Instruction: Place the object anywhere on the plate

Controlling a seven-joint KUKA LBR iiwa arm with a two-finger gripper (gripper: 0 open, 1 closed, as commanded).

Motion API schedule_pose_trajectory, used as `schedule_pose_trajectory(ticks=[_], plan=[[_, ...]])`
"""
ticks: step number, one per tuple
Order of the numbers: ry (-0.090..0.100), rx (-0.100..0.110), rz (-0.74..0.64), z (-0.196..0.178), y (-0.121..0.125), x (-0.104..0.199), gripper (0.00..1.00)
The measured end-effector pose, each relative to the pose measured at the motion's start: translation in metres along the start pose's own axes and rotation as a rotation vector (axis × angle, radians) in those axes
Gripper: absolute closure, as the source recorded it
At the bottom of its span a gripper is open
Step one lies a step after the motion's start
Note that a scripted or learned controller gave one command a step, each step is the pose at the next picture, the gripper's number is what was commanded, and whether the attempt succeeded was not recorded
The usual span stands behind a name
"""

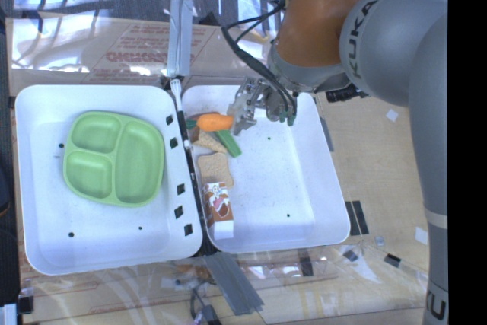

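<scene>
A green three-compartment plate (114,157) lies in the left bin (46,240) with nothing on it. In the right bin (304,194), near its left wall, lies an orange carrot (214,122) with a green top (227,143). My gripper (245,118) hangs just right of the carrot, its fingertips close to the carrot's right end. I see nothing lifted between the fingers.
Below the carrot, along the right bin's left wall, lie a tan slice of bread (214,167), a cracker-like piece (204,141) and a small brown and white packet (219,208). A row of black clips runs down the divider (185,186) between the bins.
</scene>
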State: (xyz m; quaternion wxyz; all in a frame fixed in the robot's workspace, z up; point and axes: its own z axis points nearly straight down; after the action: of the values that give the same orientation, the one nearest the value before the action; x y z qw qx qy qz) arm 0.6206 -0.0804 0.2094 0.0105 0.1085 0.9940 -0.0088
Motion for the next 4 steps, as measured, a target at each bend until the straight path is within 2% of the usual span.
schedule_pose_trajectory(ticks=[1,2,3,4], plan=[[-0.015,0.005,-0.024,-0.002,0.018,-0.003,1.0],[-0.022,-0.006,-0.029,-0.004,0.048,0.0,1.0],[0.017,-0.018,-0.139,0.014,0.117,0.01,1.0],[0.023,-0.019,-0.187,0.021,0.18,0.056,1.0]])
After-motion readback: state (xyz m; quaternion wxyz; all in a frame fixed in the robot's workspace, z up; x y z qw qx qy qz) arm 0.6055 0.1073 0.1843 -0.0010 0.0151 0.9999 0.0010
